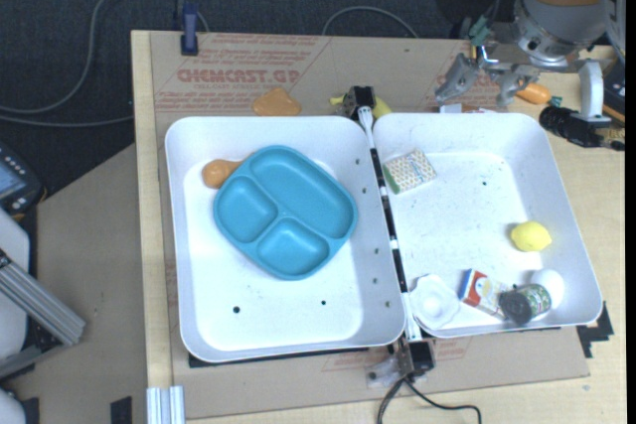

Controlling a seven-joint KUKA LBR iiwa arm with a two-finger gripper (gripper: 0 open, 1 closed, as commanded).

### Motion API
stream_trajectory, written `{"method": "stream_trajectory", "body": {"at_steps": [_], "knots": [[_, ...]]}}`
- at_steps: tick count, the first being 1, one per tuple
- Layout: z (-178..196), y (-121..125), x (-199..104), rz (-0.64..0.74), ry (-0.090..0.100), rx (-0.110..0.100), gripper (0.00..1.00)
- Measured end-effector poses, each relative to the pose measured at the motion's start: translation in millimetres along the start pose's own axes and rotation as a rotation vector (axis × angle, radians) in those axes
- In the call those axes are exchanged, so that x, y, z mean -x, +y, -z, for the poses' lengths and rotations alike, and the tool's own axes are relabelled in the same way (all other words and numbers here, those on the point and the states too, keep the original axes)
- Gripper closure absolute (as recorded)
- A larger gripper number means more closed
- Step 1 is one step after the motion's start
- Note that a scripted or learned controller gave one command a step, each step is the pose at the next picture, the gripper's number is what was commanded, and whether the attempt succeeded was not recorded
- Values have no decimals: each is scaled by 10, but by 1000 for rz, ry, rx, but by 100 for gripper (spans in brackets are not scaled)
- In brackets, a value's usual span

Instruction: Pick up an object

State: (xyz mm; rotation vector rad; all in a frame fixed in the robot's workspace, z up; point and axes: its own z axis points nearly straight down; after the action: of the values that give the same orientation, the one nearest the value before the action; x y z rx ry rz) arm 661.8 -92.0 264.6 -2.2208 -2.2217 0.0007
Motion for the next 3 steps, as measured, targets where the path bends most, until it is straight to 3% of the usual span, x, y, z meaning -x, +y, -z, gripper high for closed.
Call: {"method": "stream_trajectory", "body": {"at_steps": [1,2,3], "knots": [[-1518,21,320,-3,1,-10,0],[-1775,-53,42,1,-2,7,0],[-1751,80,6,1,-2,11,0]]}}
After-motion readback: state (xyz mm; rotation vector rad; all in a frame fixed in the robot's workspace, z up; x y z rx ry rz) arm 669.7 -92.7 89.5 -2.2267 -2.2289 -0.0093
